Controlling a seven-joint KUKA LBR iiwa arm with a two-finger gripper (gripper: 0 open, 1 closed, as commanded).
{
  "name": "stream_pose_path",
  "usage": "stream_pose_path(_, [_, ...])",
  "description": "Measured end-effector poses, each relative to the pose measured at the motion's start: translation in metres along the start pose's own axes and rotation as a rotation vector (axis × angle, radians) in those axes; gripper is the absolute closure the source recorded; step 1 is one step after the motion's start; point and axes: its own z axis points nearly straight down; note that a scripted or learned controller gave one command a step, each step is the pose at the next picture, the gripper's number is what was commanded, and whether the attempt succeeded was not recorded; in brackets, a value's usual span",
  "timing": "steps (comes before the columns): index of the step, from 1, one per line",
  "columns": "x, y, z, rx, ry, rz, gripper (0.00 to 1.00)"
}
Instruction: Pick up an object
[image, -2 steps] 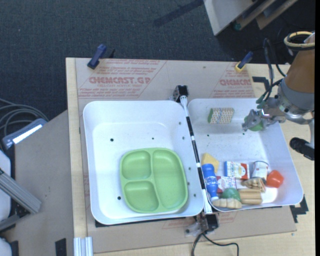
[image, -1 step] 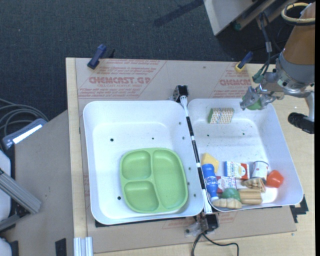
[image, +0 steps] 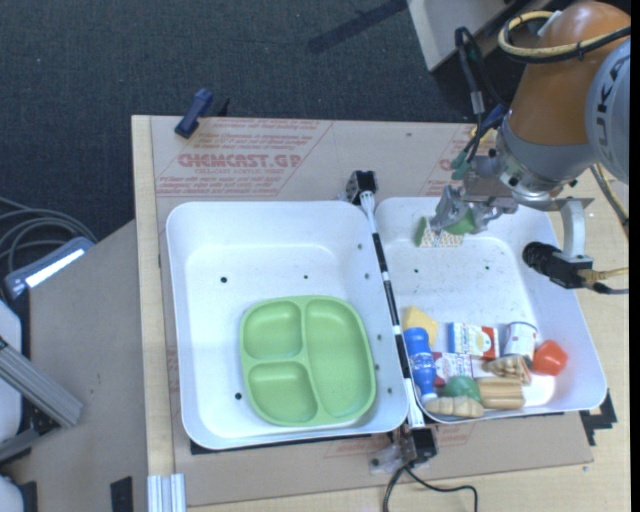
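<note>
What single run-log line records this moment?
arm: over right bin far end | gripper: shut on small green item | left bin: green tray | pile: near end

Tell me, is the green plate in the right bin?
No, the green plate lies in the left bin, apart from the small items heaped in the right bin.

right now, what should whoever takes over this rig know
Gripper: raised over the far end of the right bin, with a small green and white item between its fingers, clear of the floor as far as I can tell.
Other things: a heap at the right bin's near end, with a blue tube, an orange piece and more.
Left bin: holds a green tray.
Done: the pick looks made.
Left: check that the grip holds.
</note>
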Motion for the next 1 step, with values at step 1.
stream_pose_path(1, [0.0426, -0.0454, 0.0373, 0.001, -0.001, 0.001, 1.00])
